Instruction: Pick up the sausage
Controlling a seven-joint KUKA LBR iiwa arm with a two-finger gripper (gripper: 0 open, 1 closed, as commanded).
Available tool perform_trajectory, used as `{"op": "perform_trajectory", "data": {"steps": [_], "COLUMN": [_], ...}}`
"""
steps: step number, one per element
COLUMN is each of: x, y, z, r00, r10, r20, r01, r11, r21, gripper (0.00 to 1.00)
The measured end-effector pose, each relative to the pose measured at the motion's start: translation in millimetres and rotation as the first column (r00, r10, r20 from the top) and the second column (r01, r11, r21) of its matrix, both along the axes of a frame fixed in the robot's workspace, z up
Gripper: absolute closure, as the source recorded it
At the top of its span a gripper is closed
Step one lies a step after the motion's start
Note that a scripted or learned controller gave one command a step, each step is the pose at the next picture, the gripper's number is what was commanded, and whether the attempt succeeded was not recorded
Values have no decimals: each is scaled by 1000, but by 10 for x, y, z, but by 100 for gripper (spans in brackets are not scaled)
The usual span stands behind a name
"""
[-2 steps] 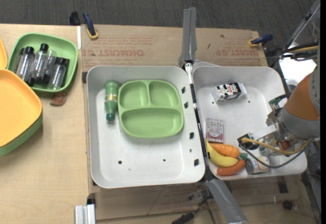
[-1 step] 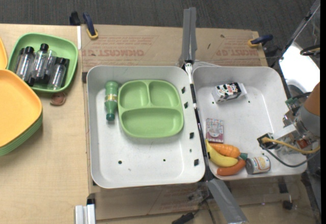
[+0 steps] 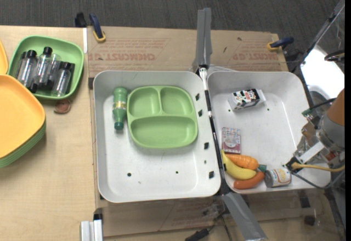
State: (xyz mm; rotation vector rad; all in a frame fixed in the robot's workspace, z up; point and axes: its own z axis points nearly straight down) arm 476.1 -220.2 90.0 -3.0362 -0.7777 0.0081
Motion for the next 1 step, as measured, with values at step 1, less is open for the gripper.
{"op": "perform_trajectory", "data": {"steps": [1], "x": [2], "y": [-10], "z": [3], "r00": [964], "r10": [266], "r20": [3], "r01": [-266], "r11": [964], "r21": [-1], "gripper": [100]}}
